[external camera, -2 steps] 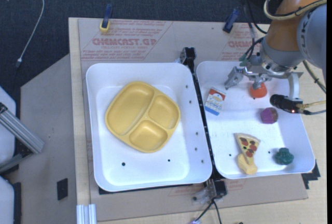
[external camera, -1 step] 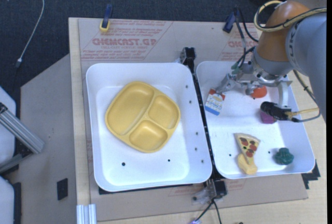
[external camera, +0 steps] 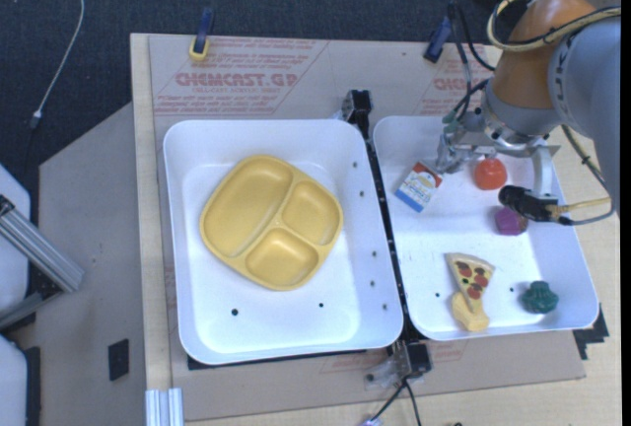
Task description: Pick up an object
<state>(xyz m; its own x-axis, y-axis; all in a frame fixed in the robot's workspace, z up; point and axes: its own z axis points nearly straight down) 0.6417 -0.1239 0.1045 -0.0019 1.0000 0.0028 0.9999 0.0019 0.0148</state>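
— What colours sit in the right bin (external camera: pixel 424 320)?

— The bin is white. Nearest the left bin (external camera: pixel 197 316) lies a small carton (external camera: pixel 417 187), white with blue and a red patch. Beyond it, an orange-red ball (external camera: pixel 489 174), a purple piece (external camera: pixel 510 221), a dark green lump (external camera: pixel 539 297), and a yellow pizza slice (external camera: pixel 468 288) dotted red.

— And the left bin?

— White too, holding a plain yellow divided plate (external camera: pixel 272 221). The desk (external camera: pixel 148 217) board is tan with red lettering.
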